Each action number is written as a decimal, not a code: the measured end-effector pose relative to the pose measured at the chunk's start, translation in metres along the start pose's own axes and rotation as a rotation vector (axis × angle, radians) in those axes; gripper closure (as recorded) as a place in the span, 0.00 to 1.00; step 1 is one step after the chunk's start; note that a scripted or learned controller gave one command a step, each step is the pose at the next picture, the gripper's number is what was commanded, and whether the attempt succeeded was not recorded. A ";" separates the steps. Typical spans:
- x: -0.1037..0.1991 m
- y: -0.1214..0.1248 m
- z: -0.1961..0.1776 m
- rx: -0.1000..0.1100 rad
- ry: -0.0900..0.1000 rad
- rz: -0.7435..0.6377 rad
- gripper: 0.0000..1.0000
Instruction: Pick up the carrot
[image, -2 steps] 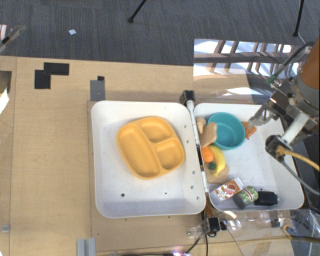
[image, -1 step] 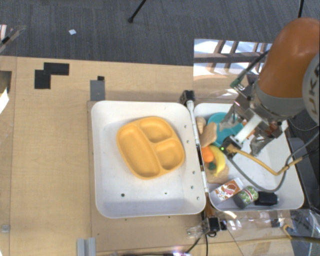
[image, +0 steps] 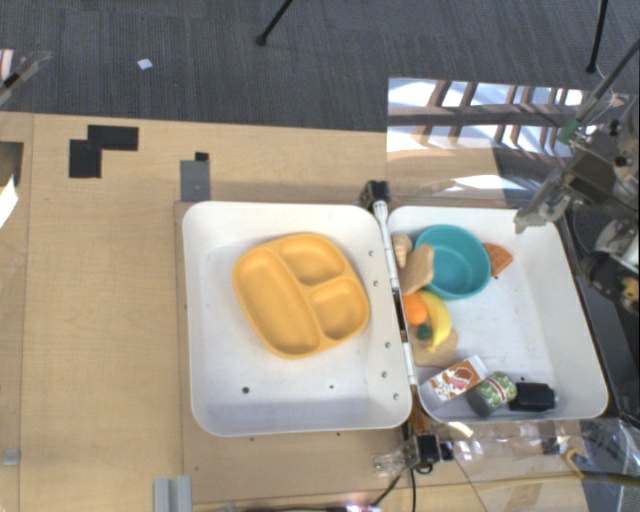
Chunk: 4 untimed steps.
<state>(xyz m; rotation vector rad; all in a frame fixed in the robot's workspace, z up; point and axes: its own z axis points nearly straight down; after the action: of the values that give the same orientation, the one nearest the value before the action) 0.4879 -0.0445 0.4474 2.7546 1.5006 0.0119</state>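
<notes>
The carrot (image: 498, 260) looks like a small orange tapered piece in the right bin (image: 570, 300). It lies against the right side of a teal bowl (image: 455, 260), partly tucked under the bowl's rim. My gripper (image: 535, 210) hangs over the far right part of that bin, up and to the right of the carrot and apart from it. Nothing shows in its grasp. The grey arm (image: 600, 160) reaches in from the upper right corner.
Along the right bin's left wall lie a bread slice (image: 418, 268), a round orange item (image: 413, 307), a banana (image: 436, 315) and a cookie (image: 437, 347). A packet (image: 456, 380), a can (image: 491, 392) and a black object (image: 534, 396) sit at its front. The left bin (image: 220, 390) holds a yellow divided plate (image: 300, 293).
</notes>
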 end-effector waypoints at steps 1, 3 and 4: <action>0.017 -0.011 0.078 0.005 -0.004 0.224 0.00; 0.066 0.040 0.268 0.013 -0.011 0.239 0.00; 0.044 0.057 0.263 0.005 -0.004 0.355 0.00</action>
<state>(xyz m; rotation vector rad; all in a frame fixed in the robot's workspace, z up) 0.5618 -0.0380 0.1847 2.9802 0.9912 0.0030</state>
